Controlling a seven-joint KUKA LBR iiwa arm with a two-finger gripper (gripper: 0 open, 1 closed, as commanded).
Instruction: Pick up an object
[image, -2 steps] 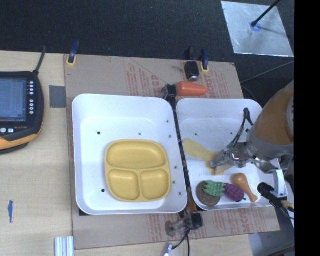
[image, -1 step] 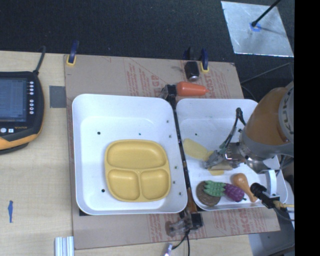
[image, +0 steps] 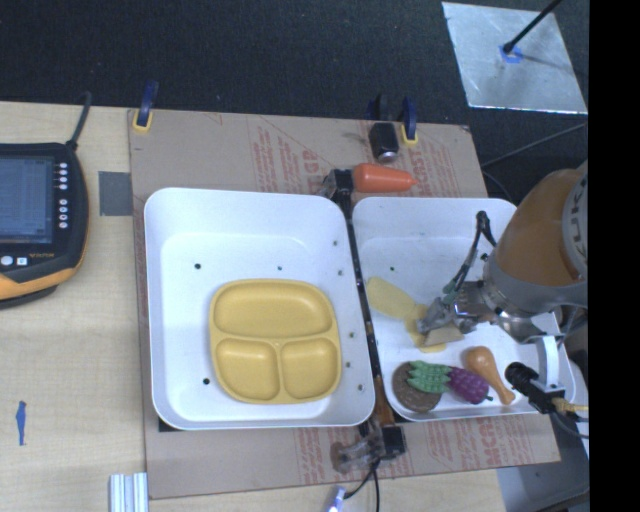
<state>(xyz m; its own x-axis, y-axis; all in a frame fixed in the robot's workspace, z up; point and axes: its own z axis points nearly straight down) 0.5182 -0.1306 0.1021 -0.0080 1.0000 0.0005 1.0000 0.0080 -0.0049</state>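
You see the gripper (image: 437, 322) low in the right bin (image: 400, 225), its fingers (image: 430, 326) touching a pale yellow toy piece (image: 392, 299), though you cannot tell whether they pinch it, while the yellow divided plate (image: 275, 339) lies in the left bin (image: 180, 230).

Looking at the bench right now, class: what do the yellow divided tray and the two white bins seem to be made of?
The yellow divided tray looks like moulded plastic with a matte finish: one even colour, soft rounded compartment edges. The left white bin and right white bin look like thin formed plastic, smooth and slightly glossy, with rounded corners and a rolled rim; coated metal cannot be ruled out.
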